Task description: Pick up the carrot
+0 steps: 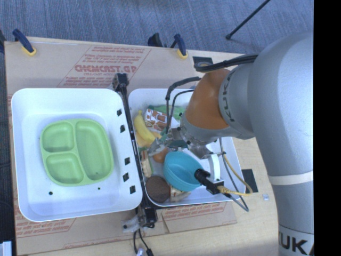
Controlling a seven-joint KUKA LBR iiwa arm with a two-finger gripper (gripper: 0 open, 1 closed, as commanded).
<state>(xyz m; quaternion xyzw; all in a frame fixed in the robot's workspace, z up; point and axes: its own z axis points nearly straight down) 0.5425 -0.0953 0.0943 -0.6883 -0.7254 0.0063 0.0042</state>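
Camera view: grey two-finger gripper lowered into the right-hand shallow white bin, its finger state impossible to tell. An orange carrot piece lies just near-left of it, between a yellow banana and a blue bowl.

- Two bins sit side by side on the bench: the left bin fills the left half of the frame, the right bin lies at centre.
- A divided plate lies in the left bin, towards its left side.
- In the right bin, a banana lies along the left wall.
- A bowl sits right of the banana, lower in the bin.
- A round disc-shaped item lies at the bin's lower edge, just below-left of the bowl.
- A small carton lies in the upper part, right of the banana.
- The arm reaches in from the right, over the right bin.
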